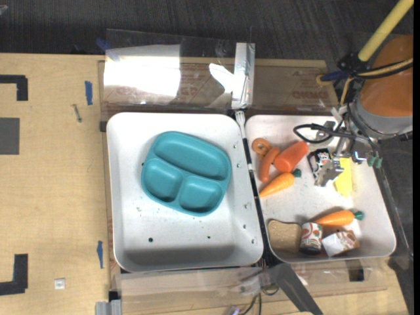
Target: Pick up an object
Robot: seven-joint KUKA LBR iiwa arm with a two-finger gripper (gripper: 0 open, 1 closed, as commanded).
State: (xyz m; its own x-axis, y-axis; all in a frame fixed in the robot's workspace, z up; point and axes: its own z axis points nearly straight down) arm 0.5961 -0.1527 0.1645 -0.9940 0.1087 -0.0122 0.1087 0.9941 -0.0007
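In the right bin [387, 231], a can [310, 237] and a carrot [336, 218] lie at 6 o'clock. More carrots [281, 169] lie at 10 o'clock. The pincer [326, 169] hangs above the bin's centre; whether it is apart cannot be told. The left bin [125, 195] holds a teal tray [186, 172].

Teal tray [186, 171], orange carrots [277, 184]

Orange-banded grey arm [387, 94], black looping cables, metallic pincer [327, 170] (seemingly silver)
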